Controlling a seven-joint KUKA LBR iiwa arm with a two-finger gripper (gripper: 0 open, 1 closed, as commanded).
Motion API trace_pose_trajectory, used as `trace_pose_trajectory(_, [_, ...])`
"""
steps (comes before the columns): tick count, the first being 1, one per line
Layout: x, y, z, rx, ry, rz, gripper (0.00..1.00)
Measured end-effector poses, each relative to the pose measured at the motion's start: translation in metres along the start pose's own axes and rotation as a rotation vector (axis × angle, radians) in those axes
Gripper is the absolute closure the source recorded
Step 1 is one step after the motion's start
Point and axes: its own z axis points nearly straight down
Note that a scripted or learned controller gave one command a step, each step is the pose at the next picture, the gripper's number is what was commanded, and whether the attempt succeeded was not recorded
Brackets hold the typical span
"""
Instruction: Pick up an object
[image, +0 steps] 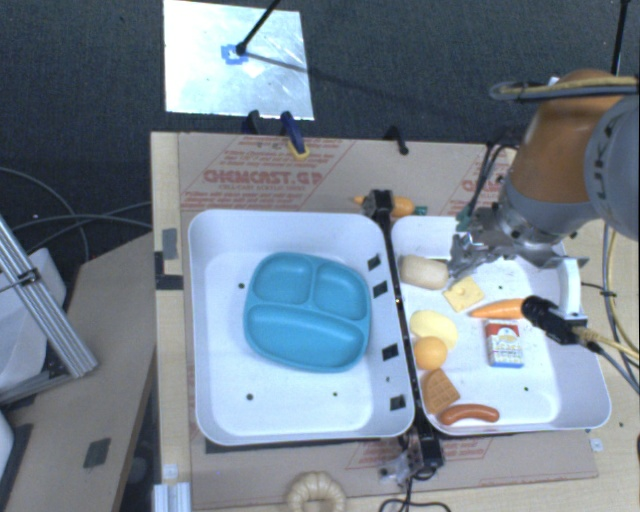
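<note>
White bench bins (300, 425), tool (466, 250) over potato (424, 271) — grip unreadable, fingers blurred, arm cut off right.

Left bin (215, 300): white; divided plate (305, 310) light blue. Right bin (570, 400), white: pale beige potato (423, 271), yellow cheese slice (463, 295), orange carrot (497, 309), yellow lemon (433, 325), red-and-white box (505, 346), reddish sausage (468, 413). Arm (570, 130): orange band.

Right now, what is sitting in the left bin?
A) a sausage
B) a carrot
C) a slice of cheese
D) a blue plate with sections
D: the blue plate with sections lies alone in the left bin, while the carrot, sausage and cheese slice are all in the right bin.
</note>
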Motion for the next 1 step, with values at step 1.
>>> trace_pose_trajectory(1, [0.0439, 0.0123, 0.0089, 0.001, -0.001, 0.001, 1.0])
